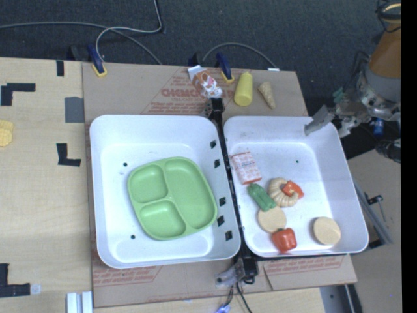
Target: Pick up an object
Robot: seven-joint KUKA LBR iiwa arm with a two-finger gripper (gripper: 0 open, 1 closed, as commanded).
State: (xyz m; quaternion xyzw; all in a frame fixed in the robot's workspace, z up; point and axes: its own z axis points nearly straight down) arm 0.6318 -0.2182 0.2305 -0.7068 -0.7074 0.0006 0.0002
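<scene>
The right bin (326, 158) holds a white-and-red packet (245, 167), a green piece (261, 196), a white and orange-red toy (287, 192), a tan disc (272, 220), a red pepper-like piece (285, 239) and a round beige bun (326, 231). My gripper (320, 122) hangs over the bin's upper right corner, well apart from all of these. Nothing shows between its fingers.
A green divided plate (171, 197) lies in the left bin (107, 175). Behind the bins on the cardboard lie a yellow bottle (243, 89), a beige cone (267, 94) and a small carton (204, 80). Cables run along the back.
</scene>
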